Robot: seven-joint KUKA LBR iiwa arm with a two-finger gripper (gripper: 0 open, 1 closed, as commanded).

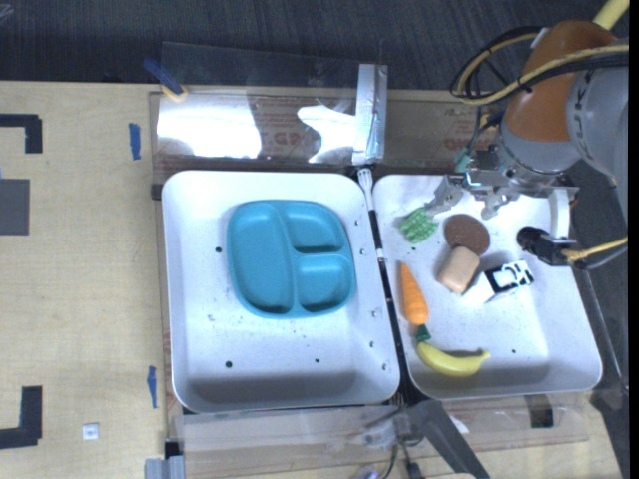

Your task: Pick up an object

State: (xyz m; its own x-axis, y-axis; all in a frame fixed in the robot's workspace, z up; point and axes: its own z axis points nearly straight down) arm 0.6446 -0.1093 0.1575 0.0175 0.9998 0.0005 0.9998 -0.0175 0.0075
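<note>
My gripper, fingers spread with nothing between them, hovers over the right bin's far end: approach step, nothing picked yet; nearest candidates, brown disc and green piece, next require descent and closing.

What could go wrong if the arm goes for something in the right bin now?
1. The brown disc, tan block and black-and-white piece sit crowded together, so a descent might nudge or catch two at once.
2. The carrot lies close to the bin's left wall, leaving little room on that side.
3. The banana is curved and smooth, so it could slip out.
</note>
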